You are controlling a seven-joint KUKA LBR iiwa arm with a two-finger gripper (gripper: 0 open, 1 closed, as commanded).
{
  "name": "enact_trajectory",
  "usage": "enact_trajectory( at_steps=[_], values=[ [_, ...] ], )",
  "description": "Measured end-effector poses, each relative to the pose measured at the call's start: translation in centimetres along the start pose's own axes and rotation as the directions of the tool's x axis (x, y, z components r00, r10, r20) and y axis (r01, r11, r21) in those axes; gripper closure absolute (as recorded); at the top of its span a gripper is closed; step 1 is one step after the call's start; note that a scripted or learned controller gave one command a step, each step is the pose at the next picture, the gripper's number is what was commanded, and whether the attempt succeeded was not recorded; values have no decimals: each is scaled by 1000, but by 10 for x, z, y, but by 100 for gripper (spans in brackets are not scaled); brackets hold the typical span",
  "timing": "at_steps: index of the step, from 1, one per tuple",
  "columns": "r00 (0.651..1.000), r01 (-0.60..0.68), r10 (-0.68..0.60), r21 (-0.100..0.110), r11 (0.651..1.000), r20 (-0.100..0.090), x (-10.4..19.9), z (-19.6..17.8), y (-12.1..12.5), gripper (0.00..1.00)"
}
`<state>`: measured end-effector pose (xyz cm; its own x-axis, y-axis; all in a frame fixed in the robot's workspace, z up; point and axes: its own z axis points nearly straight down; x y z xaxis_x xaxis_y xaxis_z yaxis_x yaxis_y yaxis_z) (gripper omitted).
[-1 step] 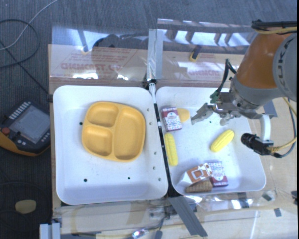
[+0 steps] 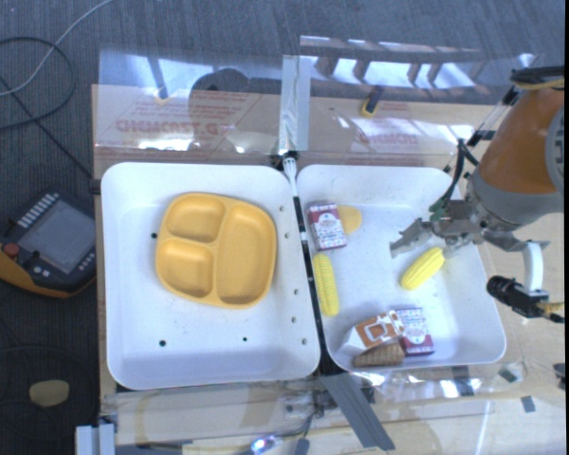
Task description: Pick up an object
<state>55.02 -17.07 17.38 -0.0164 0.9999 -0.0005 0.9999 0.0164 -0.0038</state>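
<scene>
Yellow plastic corn cob [image 2: 423, 268] lay near the middle of the right bin [image 2: 488, 344], tilted, apart from the other items. Gripper [image 2: 425, 237] hovered just above its upper end, fingers spread wide, nothing between them. We judged the cob light, rigid, hollow toy plastic, with a bumpy yet slick surface likely to roll. Best hold seemed across its short axis at mid-length, jaws square to its sides.
</scene>
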Motion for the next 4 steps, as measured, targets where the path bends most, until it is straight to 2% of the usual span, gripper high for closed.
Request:
enact_trajectory(
  at_steps=[1, 2, 3, 4],
  values=[
    [974, 225, -225, -2, 974, 3, -54, -67, 8, 0],
    [970, 244, -244, -2, 970, -5, -49, 60, 11, 0],
    [1000, 17, -17, -3, 1000, 0, -52, -13, 17, 0],
    [999, 41, -41, -7, 999, -5, -37, 78, 2, 0]
  ],
)
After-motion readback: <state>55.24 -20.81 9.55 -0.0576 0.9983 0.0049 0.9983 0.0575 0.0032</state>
